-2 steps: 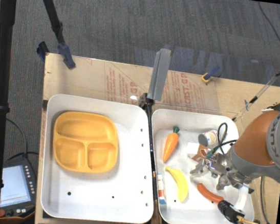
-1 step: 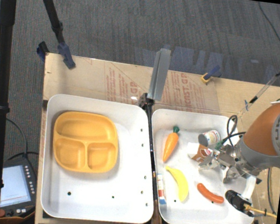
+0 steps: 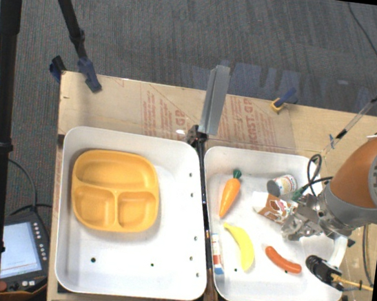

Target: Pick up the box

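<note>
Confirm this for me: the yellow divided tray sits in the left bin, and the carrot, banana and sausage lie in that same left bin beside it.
Not quite. The yellow divided tray is in the left bin, but the carrot, banana and sausage lie in the right bin, as the camera view shows.

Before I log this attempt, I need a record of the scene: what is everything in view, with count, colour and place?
Bins: 2, white, side by side on the bench.
Tray: 1, yellow, three compartments, in the left bin.
Carrot: 1, orange with green top, right bin, near the divider.
Banana: 1, yellow, right bin, below the carrot.
Sausage: 1, red-orange, right bin, right of the banana.
Can: 1, silver, lying tilted, upper right bin.
Box: 1, white and brown, below the can, next to the gripper.
Marker: 1, white, along the right bin's left wall.
Arm: 1, grey with orange band, reaching in from the right.
Gripper: 1, metallic, at the box's right edge.
</note>
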Motion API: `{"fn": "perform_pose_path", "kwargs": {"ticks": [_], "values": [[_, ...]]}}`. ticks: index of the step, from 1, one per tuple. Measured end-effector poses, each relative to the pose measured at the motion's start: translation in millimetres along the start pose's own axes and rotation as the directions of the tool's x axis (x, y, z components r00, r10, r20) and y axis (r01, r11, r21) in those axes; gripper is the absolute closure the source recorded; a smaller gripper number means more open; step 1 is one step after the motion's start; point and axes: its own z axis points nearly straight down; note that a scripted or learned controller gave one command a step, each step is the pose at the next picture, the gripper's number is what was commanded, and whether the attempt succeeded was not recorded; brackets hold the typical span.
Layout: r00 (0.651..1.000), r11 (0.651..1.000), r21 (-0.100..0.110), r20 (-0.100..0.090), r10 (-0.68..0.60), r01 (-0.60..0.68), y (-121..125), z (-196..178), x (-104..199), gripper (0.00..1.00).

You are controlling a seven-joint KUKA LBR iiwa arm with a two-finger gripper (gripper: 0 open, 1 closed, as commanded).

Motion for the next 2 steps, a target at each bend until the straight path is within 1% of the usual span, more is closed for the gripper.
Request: {"fn": "perform_pose_path", "kwargs": {"ticks": [1,2], "values": [[1.0,1.0,0.0,-0.001,-0.001,0.001,0.0,0.1,0.4,0.0],[1.0,1.0,0.007,-0.001,-0.001,0.001,-0.6,-6.1,-0.9,1.0]]}}
